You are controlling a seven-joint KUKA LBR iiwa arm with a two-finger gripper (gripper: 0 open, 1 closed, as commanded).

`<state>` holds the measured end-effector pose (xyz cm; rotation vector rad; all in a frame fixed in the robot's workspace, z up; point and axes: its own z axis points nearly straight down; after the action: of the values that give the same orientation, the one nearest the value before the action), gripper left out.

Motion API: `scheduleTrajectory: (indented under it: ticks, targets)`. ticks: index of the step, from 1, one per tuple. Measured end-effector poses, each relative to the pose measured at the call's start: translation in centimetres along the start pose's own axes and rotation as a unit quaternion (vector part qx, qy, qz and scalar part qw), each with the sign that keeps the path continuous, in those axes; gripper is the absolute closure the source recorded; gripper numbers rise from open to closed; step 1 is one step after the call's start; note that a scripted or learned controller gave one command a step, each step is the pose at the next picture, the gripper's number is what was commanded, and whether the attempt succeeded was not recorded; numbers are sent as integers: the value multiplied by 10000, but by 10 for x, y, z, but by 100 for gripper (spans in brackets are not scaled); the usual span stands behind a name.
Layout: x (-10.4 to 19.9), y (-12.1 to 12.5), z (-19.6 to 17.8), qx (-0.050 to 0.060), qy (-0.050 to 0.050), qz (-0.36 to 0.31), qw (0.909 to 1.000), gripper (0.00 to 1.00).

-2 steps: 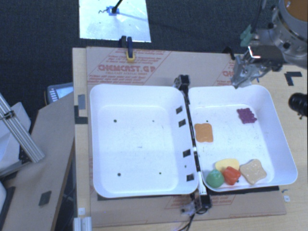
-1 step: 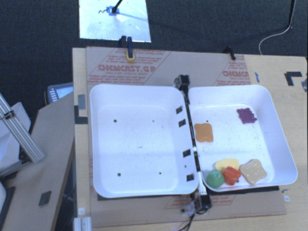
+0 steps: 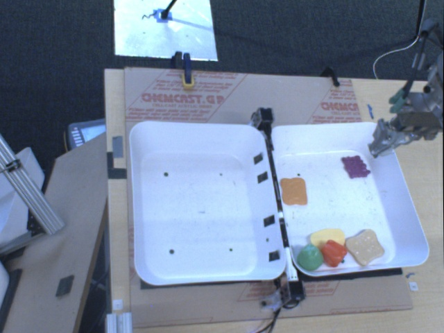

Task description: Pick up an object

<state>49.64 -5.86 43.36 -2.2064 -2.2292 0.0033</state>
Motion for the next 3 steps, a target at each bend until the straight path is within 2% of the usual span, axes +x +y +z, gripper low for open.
scheduleTrajectory:
  ticks: [1, 2, 3]
  targets:
    - [43, 15, -70, -66, -11, 16, 10000, 100]
    - [78, -3, -102, -47, -7, 23, 10000, 100]
    - [6, 12, -102, -46, -23, 77, 10000, 100]
